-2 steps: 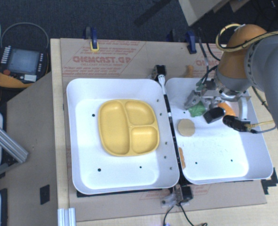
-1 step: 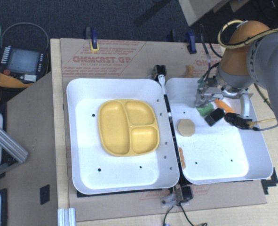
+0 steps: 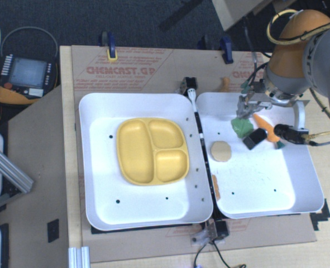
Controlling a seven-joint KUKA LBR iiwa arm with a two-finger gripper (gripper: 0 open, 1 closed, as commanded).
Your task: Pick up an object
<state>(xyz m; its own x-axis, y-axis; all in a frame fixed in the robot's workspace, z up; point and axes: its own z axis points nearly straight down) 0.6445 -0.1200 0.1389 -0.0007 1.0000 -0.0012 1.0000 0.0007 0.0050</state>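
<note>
In the left bin (image 3: 97, 205), a yellow divided plate (image 3: 152, 151). In the right bin (image 3: 276, 197), left to right: a tan round piece (image 3: 221, 151), a green object (image 3: 243, 127), a black block (image 3: 254, 138) and an orange piece (image 3: 263, 125). Above the green object, the tool (image 3: 248, 106), finger state impossible to tell.

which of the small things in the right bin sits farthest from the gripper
The round tan piece. It lies alone toward the bin's left side, while the green piece, orange piece and black piece cluster by the gripper.

green lump (image 3: 243, 127) | orange carrot-like piece (image 3: 263, 125) | black block (image 3: 254, 138) | tan disc (image 3: 221, 151) flat, apart | all right bin (image 3: 265, 202)
</note>
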